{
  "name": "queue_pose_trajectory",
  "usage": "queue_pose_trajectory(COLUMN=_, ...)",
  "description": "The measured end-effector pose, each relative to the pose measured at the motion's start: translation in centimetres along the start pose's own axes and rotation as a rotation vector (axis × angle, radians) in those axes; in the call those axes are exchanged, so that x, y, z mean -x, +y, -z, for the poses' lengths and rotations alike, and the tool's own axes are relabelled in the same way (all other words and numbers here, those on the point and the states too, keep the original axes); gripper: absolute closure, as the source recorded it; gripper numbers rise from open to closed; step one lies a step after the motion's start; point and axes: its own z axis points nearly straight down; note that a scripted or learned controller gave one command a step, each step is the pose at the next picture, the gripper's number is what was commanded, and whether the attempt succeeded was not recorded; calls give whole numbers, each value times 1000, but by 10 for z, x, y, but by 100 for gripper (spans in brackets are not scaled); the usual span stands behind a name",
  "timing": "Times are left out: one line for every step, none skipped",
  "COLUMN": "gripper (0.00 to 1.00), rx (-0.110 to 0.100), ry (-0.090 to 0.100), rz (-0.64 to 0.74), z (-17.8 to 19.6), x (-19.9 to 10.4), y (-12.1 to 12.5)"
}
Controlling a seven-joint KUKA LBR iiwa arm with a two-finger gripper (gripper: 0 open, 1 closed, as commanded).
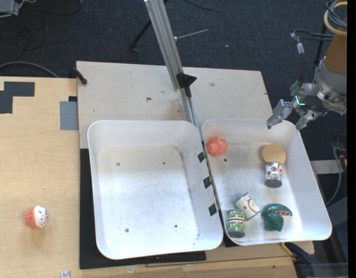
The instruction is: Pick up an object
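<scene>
The right bin (316, 201) holds several small items. An orange-red ball (216, 146) lies by its left wall. A tan round disc (273, 153) sits above a red-and-white can (273, 174). Lower down are a tipped white cup (247, 204), a green can (236, 222) and a teal-green toy (275, 217). My gripper (292, 118) hangs over the bin's far right corner, above and right of the tan disc. Its fingers (277, 116) are spread open with nothing between them.
The left bin (102, 155) lies beside the right one, with black clips along the shared wall. A slanted aluminium rail (169, 45) rises behind the bins. A small orange-and-white object (36, 217) rests on the wooden bench at far left.
</scene>
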Motion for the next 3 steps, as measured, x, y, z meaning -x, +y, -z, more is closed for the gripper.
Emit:
queue_pose_trajectory(gripper=0, rx=4, ry=-1, rz=2, z=2, x=0, y=1)
queue_pose_trajectory(gripper=0, rx=0, ry=0, rz=2, z=-44, x=-7, y=5)
queue_pose_trajectory(gripper=0, rx=-3, ry=1, rz=-1, z=-109, x=-8, y=4)
